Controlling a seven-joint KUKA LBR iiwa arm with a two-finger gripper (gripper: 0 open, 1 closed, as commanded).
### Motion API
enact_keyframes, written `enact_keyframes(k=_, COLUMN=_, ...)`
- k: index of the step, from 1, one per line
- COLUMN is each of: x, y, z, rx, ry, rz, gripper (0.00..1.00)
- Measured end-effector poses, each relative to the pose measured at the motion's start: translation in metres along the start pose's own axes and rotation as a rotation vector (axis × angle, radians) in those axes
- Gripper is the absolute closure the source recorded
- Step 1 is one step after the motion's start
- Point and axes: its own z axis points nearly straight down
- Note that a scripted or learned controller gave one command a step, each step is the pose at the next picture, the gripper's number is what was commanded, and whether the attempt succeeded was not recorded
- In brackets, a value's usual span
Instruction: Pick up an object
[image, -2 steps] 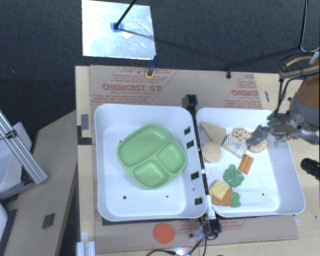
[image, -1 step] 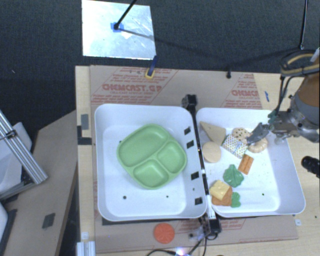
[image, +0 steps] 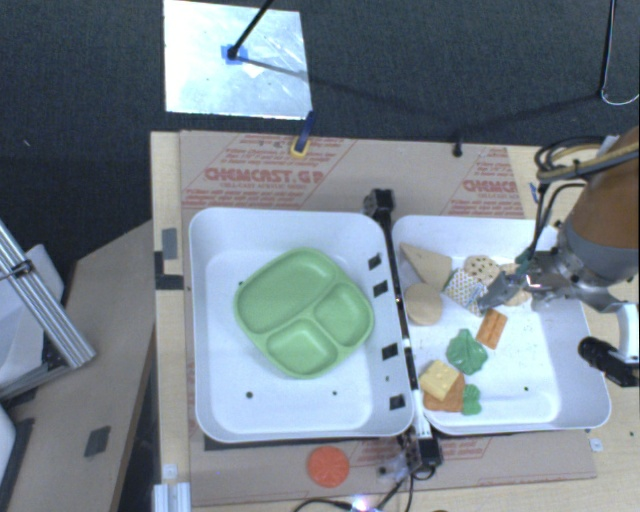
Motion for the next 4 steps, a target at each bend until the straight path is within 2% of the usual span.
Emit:
enact_keyframes(k=1, x=0.011, y=0.0, z=0.052, rx=0.0, ry=0.001, rz=0.0, gripper=0.0)
enact_keyframes(k=2, x=0.001, y=0.001, z=0.105, rx=-0.001, ry=0.0, rz=0.001, gripper=0.0)
enact_keyframes(k=3, x=0.0, y=0.002, z=0.114, rx=-0.005, ry=-0.001, rz=0.0, gripper=0.0)
enact_keyframes(k=4, x=-0.001, y=0.004, z=0.101, rx=-0.013, ry=-0.005, rz=0.001, gripper=1.0)
